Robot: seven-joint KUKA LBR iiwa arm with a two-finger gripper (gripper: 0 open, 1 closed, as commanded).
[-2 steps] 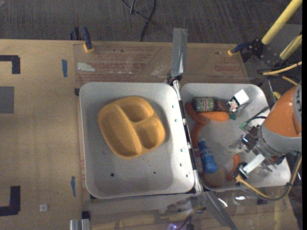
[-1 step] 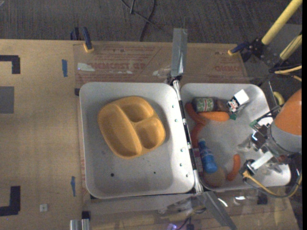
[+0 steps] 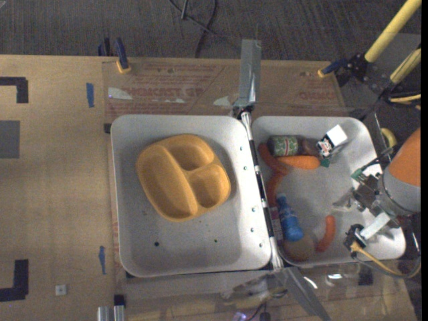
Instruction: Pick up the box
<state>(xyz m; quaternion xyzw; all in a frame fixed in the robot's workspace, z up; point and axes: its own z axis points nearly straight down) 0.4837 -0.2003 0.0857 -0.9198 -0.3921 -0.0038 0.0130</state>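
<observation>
Gripper (image 3: 366,227) hangs low in the right bin, whether spread or pinched I can't tell, the box (image 3: 332,143) well beyond it, likely light stiff carton, best squeezed across flat sides

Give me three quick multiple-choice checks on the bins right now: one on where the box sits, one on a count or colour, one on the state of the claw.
1. Where is the box?
A. On the yellow tray
B. Far corner of the right bin, by the carrot
C. On the bare bench

2. How many compartments has the yellow tray in the left bin?
A. Three
B. Five
C. One

3. What is the claw doing?
A. Gripping the box
B. Resting on the yellow tray
C. Over the right bin's right side, apart from the box

Answers: 1 B, it lies just right of the carrot near the far wall. 2 A, ridges split it into three. 3 C, bare white floor separates them.
</observation>
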